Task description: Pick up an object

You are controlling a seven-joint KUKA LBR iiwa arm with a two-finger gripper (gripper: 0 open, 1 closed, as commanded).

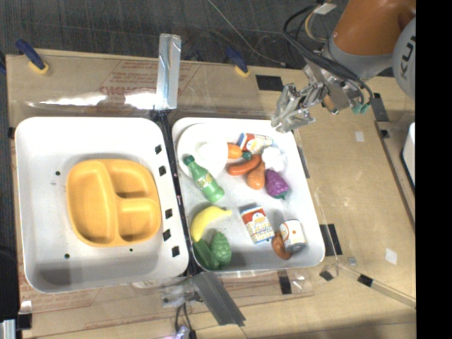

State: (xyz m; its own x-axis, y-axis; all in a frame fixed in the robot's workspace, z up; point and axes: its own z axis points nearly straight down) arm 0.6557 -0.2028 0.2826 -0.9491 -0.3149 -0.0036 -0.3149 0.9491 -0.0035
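Observation:
My gripper (288, 113) hangs over the far right corner of the right bin (311, 210), with nothing visible between its fingers. Just below it in the bin lie a small carton (252, 142), a red sausage (244, 166), an orange piece (256, 176), a white item (274, 159) and purple grapes (277, 183). A green bottle (204, 179) lies at the bin's left side. Nearer the front are a banana (205, 221), a green vegetable (215, 250), a small box (257, 224) and a can (292, 235).
The left bin (35, 161) holds a yellow divided tray (113, 201). A metal strip (168, 73) stands at the far end of the divider between the bins. Cables trail over the bench behind the arm (367, 20).

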